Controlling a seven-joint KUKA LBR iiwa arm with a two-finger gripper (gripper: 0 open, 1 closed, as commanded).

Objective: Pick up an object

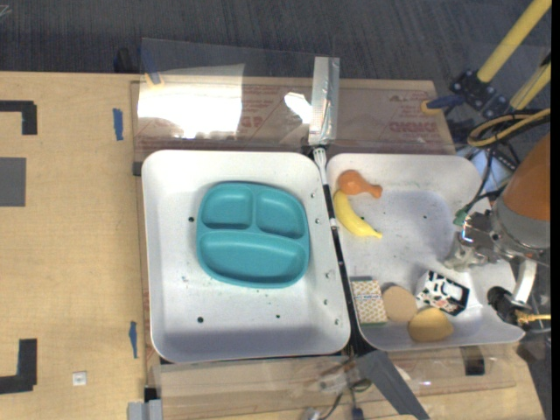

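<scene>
The right bin (411,208) holds several small objects. An orange piece (354,183) and a yellow banana (354,218) lie near its left wall. Along the front sit a speckled tan packet (367,300), a beige rounded object (399,303), a yellow-brown rounded object (430,325) and a black-and-white item (442,292). My gripper (461,254) hangs at the bin's right side, just above and to the right of the black-and-white item, with the orange-banded wrist (532,191) behind it. I see nothing held in it.
A teal divided plate (254,233) lies in the left bin (175,278). A clear plastic sheet and cardboard (262,108) stand behind both bins. Yellow poles and cables (507,112) crowd the far right.
</scene>
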